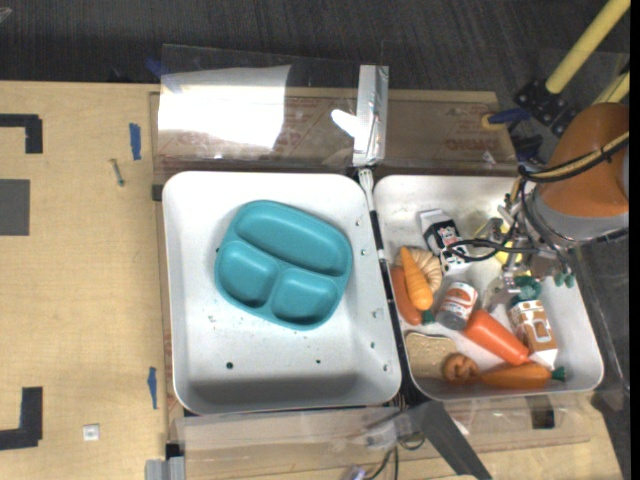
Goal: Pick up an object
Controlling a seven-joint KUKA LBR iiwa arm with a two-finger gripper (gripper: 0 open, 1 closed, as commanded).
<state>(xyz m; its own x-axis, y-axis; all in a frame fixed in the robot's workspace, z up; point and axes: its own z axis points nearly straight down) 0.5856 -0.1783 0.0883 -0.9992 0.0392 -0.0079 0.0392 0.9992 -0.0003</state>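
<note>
The right bin (590,368) holds a heap of toy food. One orange carrot (413,280) lies at its left side, a second carrot (495,336) in the middle and a third carrot (515,375) along the front wall. A small jar with a red label (458,303) stands between them, and a small carton (533,324) lies to the right. A black and white item (440,234) sits near the back. My gripper (522,268) hangs low over the right half of this bin, just above the carton and the middle carrot. The wrist and cables hide how it stands.
The left bin (190,358) holds a teal divided plate (284,263). A tan flat piece (430,348) and a brown round piece (458,368) lie at the right bin's front left. A yellow pole (590,33) crosses the far right corner.
</note>
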